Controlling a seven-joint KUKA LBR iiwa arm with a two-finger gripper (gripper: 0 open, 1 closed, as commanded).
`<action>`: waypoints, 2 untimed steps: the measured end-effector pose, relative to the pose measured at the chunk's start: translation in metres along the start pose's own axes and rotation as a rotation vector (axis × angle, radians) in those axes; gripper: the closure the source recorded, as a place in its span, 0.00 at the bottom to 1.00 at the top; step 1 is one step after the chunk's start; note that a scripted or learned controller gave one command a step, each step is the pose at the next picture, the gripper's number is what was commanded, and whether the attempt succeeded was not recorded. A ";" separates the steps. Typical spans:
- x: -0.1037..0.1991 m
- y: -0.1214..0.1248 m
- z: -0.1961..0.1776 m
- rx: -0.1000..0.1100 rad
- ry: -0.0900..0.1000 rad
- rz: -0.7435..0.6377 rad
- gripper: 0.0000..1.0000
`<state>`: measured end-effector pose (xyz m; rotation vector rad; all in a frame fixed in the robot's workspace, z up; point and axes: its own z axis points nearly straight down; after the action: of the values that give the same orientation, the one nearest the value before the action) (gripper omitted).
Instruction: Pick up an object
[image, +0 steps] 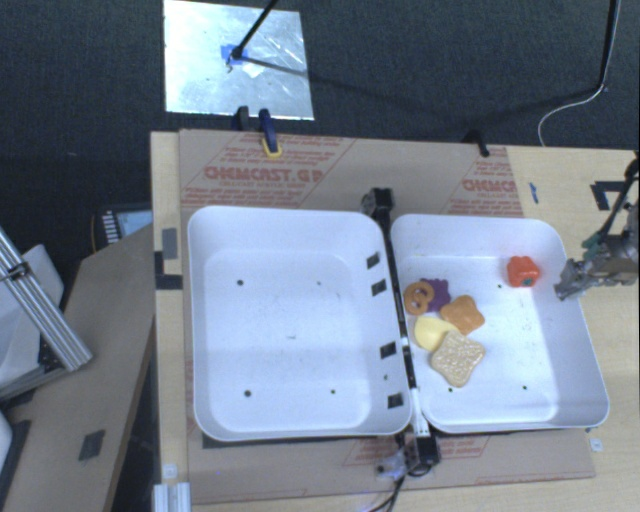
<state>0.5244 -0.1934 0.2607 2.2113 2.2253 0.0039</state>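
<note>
The right bin (560, 400) holds a small cluster of toy foods near its left wall. These are a brown pretzel (419, 295), a purple piece (438, 289), an orange piece (464, 314), a pale yellow piece (429, 333) and a tan waffle-like cracker (457, 359). A red-orange toy fruit (522, 270) lies apart near the bin's back right. My gripper (574, 279) hangs over the right rim of this bin, just right of the red-orange fruit and apart from it. Nothing shows in its grasp.
The left bin (290, 330) sits beside the right one, with a black hinge strip (395, 320) between them. Both rest on a cardboard sheet (300, 170) on the bench. A shiny metal plate (238, 60) lies on the dark floor beyond.
</note>
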 end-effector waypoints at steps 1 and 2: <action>0.069 0.009 -0.076 -0.005 0.001 -0.005 1.00; 0.144 0.045 -0.168 -0.010 0.002 -0.008 1.00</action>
<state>0.5674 -0.0485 0.4290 2.1987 2.2302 0.0173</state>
